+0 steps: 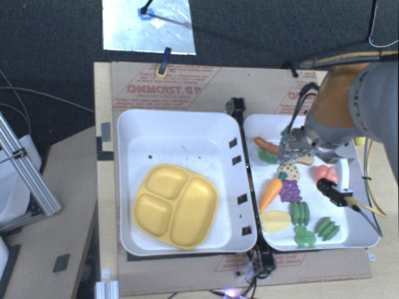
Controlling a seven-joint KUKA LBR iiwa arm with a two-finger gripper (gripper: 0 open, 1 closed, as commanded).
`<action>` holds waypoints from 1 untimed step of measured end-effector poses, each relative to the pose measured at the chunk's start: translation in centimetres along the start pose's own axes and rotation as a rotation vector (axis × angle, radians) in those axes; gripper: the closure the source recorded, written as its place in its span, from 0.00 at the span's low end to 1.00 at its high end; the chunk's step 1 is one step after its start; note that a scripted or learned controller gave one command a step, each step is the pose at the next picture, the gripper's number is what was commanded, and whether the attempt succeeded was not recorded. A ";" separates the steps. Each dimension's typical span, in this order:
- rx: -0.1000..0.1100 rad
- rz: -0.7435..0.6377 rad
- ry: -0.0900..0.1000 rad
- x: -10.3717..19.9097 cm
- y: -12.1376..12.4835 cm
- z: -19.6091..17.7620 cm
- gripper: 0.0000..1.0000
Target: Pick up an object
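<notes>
Toy food pieces fill the right-hand white bin (355, 229), any of which could be the object to pick up. From my remote seat I see the grey arm (368, 98) with its orange band reaching in from the right, and its hand (290, 147) lowered into the upper part of that bin. I cannot tell how far the hand is spread or whether it has hold of anything.

Just left of the hand lies a red-orange sausage (267, 144) with a green leafy piece (268, 156) beneath it. Below the hand sit a speckled cookie (288, 170), a carrot (270, 193) lying at a slant, and purple grapes (290, 192) beside the carrot. A pink piece (326, 172) lies to the right, next to a black attachment on the arm. Nearer the front edge are a pale yellow piece (275, 221) and several green pods (300, 213), (326, 228).

The left white bin (187, 126) holds a yellow divided plate (176, 204). Both bins rest on cardboard on the desk (68, 161).
</notes>
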State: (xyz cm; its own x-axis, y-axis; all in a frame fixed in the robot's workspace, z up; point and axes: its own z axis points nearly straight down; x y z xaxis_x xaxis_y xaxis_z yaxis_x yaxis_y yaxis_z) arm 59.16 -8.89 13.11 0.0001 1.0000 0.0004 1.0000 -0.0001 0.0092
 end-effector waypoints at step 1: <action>0.001 0.000 0.000 0.0 0.0 0.0 0.00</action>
State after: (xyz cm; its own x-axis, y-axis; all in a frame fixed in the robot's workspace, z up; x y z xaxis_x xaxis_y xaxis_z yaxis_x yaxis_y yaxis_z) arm 59.14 -8.89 13.06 0.0001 1.0000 0.0005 1.0000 -0.0002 0.0083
